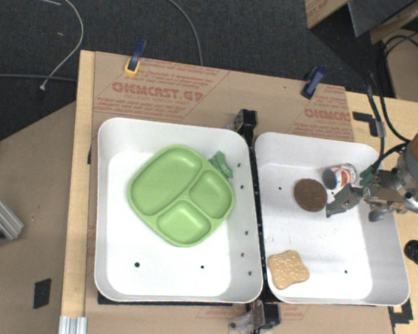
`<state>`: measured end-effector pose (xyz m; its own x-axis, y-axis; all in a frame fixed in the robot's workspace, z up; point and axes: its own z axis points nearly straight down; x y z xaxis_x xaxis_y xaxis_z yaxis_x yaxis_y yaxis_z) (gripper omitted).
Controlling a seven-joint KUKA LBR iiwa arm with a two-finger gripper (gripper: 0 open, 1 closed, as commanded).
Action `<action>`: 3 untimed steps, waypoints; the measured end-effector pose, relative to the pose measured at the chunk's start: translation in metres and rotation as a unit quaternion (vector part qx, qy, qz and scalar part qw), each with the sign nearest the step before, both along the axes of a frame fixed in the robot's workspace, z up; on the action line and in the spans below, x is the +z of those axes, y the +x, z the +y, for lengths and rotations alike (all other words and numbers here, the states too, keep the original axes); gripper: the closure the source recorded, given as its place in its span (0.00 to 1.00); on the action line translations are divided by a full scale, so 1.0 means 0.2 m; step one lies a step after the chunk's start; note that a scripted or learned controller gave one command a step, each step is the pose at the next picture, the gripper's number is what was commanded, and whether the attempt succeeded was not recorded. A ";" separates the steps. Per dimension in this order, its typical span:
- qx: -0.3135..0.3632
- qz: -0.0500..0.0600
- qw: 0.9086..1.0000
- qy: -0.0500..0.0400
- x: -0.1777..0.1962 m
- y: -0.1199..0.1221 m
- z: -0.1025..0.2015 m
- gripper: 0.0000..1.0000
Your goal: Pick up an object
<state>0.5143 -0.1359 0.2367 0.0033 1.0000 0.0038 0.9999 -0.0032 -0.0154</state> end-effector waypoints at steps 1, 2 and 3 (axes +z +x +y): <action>0.002 -0.007 1.000 -0.001 0.03 0.01 0.00 0.00; 0.002 -0.005 1.000 -0.001 -0.25 0.06 0.02 0.00; 0.001 -0.004 1.000 0.000 -0.53 0.01 0.05 0.00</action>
<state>0.5171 -0.1254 0.1316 0.0003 1.0000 0.0036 1.0000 -0.0003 -0.0076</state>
